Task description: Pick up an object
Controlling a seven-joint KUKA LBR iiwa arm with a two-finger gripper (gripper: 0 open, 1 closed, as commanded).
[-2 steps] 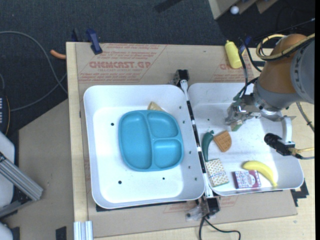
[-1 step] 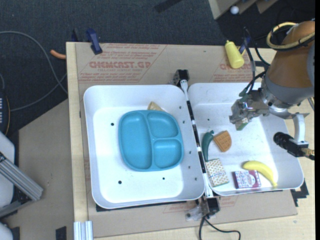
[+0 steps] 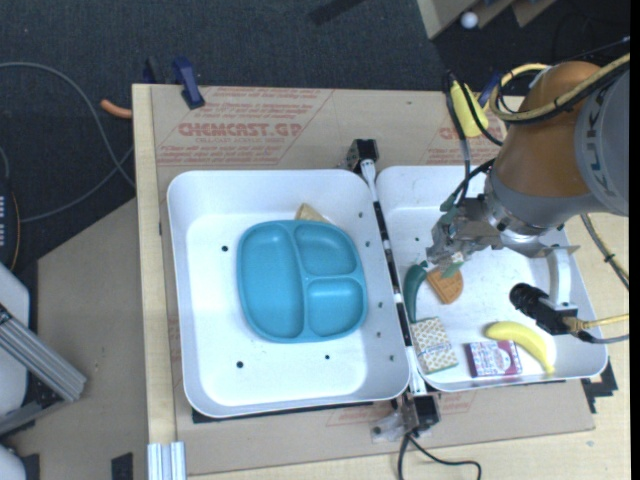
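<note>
Setup is a tan board table (image 3: 260, 128) w/ red print on it, sitting on dark blue-grey carpet (image 3: 70, 18) w/ a few cables trailing around. There's a blue clamp (image 3: 187, 81) at the table's far-left corner and a ribbed aluminium rail (image 3: 40, 363) off to the lower left. Two shallow white plastic bins sit side by side, meeting along the middle. The left bin (image 3: 200, 268) has a light blue three-compartment plate (image 3: 300, 278) lying flat approx in its centre, w/ a small tan corner of sth (image 3: 309, 211) poking out behind the plate's far edge, can't tell what it is. The right bin (image 3: 415, 208) is where the arm (image 3: 545, 158) is, grey w/ the orange band, coming in from the right. The hand (image 3: 450, 258) is low over the left part of that bin, right above a small orange-brown chunk (image 3: 446, 286). Can't tell if the hand is open or closed, or gripping anything. The chunk lies on the bin floor and looks a bit longer than wide, long axis approx near-to-far, narrower end toward the near edge, but it's small so not 100% sure. Just left of it a dark green curved pod-like thing (image 3: 412, 290) runs along the bin's left wall, same direction. Nearer the front are a small checked box (image 3: 433, 344), a purple-and-white packet (image 3: 493, 360) and a yellow banana (image 3: 525, 344) arching over the packet's far side, long axis left to lower right.
</note>
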